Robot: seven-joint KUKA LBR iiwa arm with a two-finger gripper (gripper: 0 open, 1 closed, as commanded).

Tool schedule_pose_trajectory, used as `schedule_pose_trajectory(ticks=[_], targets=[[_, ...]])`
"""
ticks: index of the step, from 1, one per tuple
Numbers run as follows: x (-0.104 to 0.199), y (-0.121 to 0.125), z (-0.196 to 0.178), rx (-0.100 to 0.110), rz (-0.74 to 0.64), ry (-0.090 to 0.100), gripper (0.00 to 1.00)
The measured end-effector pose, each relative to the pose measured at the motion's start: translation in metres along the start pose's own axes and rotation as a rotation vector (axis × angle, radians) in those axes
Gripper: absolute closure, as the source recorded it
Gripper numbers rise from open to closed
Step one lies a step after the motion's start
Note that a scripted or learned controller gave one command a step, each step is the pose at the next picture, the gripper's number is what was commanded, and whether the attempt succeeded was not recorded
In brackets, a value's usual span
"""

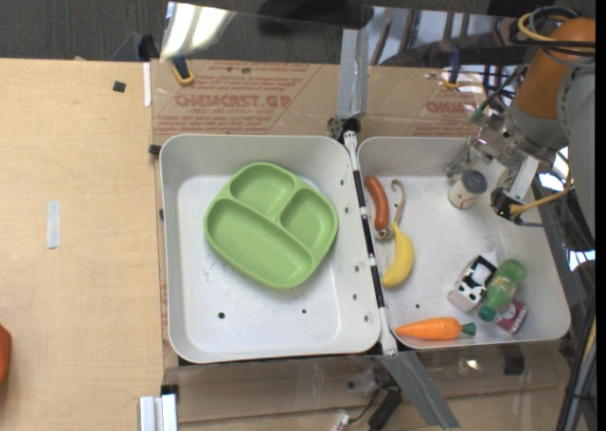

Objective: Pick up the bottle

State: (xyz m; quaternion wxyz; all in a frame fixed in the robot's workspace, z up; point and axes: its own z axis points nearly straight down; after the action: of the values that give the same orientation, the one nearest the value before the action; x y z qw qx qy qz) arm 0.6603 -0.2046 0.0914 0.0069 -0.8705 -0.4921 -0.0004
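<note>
A light wooden bench [66, 230] carries two shallow white bins side by side, backed by a sheet of printed cardboard [246, 98]. The left bin [180, 259] holds one green divided plate [272, 224], lying flat near the bin's centre. The right bin [426, 259] holds a sausage [379, 204] along its left wall, with a banana [401, 259] just below it and a carrot [436, 330] lying along the front edge. The bottle [501, 289], green with a green cap, lies tilted in the front right corner of the right bin, touching a small black-and-white box [472, 283] on its left and resting over a red packet [514, 317]. The gripper [466, 185] hangs over the rear right part of the right bin, well apart from the bottle. Whether the gripper is open or closed cannot be determined, and nothing is seen held in it.
</note>
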Motion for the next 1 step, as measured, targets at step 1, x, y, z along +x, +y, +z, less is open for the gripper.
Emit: schedule_pose_trajectory(ticks=[1], targets=[[-0.0016,0.0013,-0.0090,-0.008,-0.004,-0.006,1.00]])
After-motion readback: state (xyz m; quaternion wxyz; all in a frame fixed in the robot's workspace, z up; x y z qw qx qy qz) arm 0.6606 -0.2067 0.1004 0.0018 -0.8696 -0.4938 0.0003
